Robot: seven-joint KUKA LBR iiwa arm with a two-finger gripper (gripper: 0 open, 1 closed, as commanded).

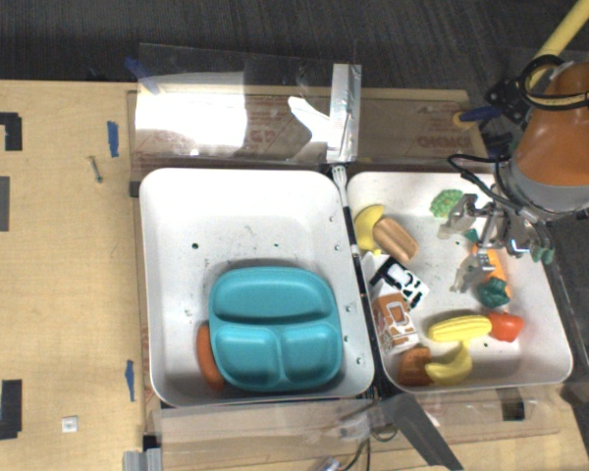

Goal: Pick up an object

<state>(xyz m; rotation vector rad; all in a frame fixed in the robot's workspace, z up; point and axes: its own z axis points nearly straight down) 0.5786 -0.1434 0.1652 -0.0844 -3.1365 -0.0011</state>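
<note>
1. I have the arm [560, 135] reaching in from the right over the right bin [560, 361], wrist tipped down, so the gripper [486, 238] hangs low above that bin's right half, in the busiest patch of toys.

2. I cannot tell whether the gripper is parted or pressed together; the metal parts blur into the clutter beneath, and I see nothing clearly caught in it.

3. Candidates for the pick lie just under and beside it: a small orange and teal piece [491, 283] (perhaps a toy carrot), a green broccoli-like toy [450, 203] just to its left, and a red piece [506, 327] nearer to me.

4. The right bin also holds a yellow corn cob [459, 328], a banana [450, 363] at the near edge, a hot-dog bun [393, 237] with a yellow piece [370, 219] to the left, a black and white carton [402, 285] and a brown box [395, 324].

5. The left bin [177, 224] carries a teal divided tray [275, 327], face up, with an orange item [207, 353] poking out from under its left edge.

6. My judgement: crowding is the risk, since neighbours touch.
</note>
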